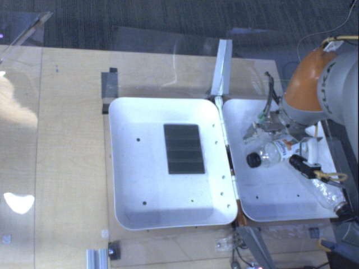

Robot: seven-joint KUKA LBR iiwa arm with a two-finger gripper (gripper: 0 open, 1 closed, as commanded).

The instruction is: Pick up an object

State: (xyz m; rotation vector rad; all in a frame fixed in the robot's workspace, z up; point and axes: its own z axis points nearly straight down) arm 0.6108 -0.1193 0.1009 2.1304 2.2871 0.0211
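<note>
In the right bin (263, 206) a clear plastic bottle (272, 153) lies on its side, its black cap pointing left. My gripper (266, 125) hangs over the bin's far half, just behind and above this bottle, with the grey arm and orange band (305, 88) rising to the right. I see nothing held in it. A second clear bottle (330, 193) lies at the bin's near right corner. The left bin (129, 122) holds a flat black ribbed rectangle (184, 148) near its middle.
A raised divider (226, 150) separates the two bins. A metal bracket (220, 72) stands behind the seam. Wooden bench (61, 150) stretches to the left of the bins.
</note>
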